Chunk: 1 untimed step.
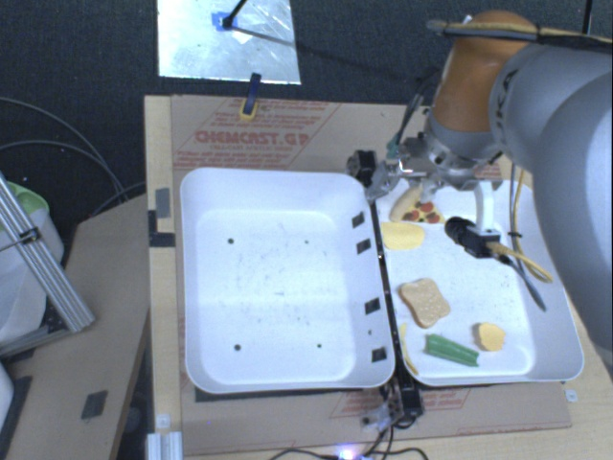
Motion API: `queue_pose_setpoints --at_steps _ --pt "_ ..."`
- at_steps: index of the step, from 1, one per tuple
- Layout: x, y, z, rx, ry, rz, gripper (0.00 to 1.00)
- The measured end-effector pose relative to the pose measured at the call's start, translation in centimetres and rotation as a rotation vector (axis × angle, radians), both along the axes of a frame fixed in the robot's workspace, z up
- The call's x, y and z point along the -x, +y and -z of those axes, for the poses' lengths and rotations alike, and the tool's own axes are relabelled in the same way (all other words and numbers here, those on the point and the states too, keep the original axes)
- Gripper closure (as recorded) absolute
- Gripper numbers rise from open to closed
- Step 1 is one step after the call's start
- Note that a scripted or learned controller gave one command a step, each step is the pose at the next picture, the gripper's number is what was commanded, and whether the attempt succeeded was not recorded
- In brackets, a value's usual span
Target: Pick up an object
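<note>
white bins [278, 295] [538, 335]: 2 | toast slice [424, 301]: 1 | pizza slice [420, 211]: 1 | green pod [450, 349]: 1 | yellow pieces [402, 236] [490, 335]: 2

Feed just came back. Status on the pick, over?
Gripper at far end of right bin, over pizza slice. Hold unconfirmed. Yellow piece close beside it; toast, green piece clear.

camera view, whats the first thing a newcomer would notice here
The big grey arm with its orange band looms over the far end of the right bin. In that bin lie toy foods: a pizza slice under the arm, a bread slice mid-bin and a green pod near the front. The left bin is plain white.
</note>
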<state>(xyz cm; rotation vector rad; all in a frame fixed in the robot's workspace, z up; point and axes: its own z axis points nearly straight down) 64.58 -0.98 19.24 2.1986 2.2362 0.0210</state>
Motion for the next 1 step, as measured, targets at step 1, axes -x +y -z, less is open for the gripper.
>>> queue_pose_setpoints --at_steps 1 --pt "0.15 -1.00 -0.40 0.006 0.007 0.008 1.00"
